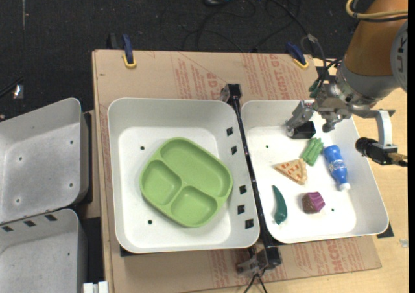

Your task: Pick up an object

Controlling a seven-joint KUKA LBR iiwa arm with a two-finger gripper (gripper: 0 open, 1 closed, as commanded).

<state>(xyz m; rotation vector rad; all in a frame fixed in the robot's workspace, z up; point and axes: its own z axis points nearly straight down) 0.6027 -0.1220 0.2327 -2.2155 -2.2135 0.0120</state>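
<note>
Toward the back of the right bin [366, 223], five small objects are clustered: a green stalk [313, 151], a pizza slice [292, 170] touching it at the lower left, a blue bottle [336, 166] just beside the stalk on the right, a purple piece [313, 202] nearer the front, and a dark green pepper [279, 204] to its left. No single target is fixed by the task, so any of these may be taken.

The gripper [303, 128] is seen low over the back of that bin, just behind the stalk and the slice, on the grey arm [376, 45] with the orange band. Nothing is seen between the fingers; whether they are spread or closed cannot be told, since the dark tips merge into one shape.

Several failures are judged possible. Because the stalk, slice and bottle lie so close together, one finger may be brought down on a neighbour, and the wanted thing may be pushed aside rather than enclosed. The slice is flat and may be slid along the floor instead of lifted. The bottle is round and may roll out of a closing pinch. A descent near the back wall may be blocked by the rim.

The left bin [123, 123], well apart, bears a green tray [186, 181] and is not involved.
</note>
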